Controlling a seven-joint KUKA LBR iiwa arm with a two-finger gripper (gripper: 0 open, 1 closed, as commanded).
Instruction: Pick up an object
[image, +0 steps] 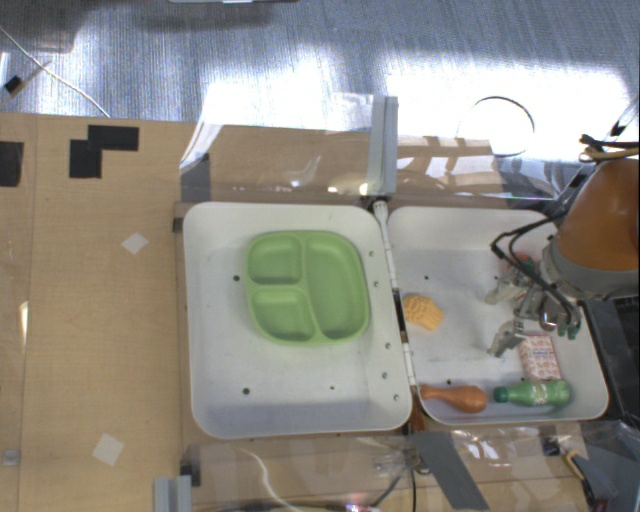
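Nothing is gripped yet: the gripper (504, 318) is held open and empty over the right bin (450, 260), near its right edge, just beside the small carton (539, 357); the whole lift remains.

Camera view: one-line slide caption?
Open gripper above right bin, near carton, bottle; green tray left.

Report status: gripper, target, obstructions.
Gripper open, hovering in the right bin, holding nothing. Nearest: small carton, green bottle beside it. Croissant and drumstick lie apart. No obstruction seen.
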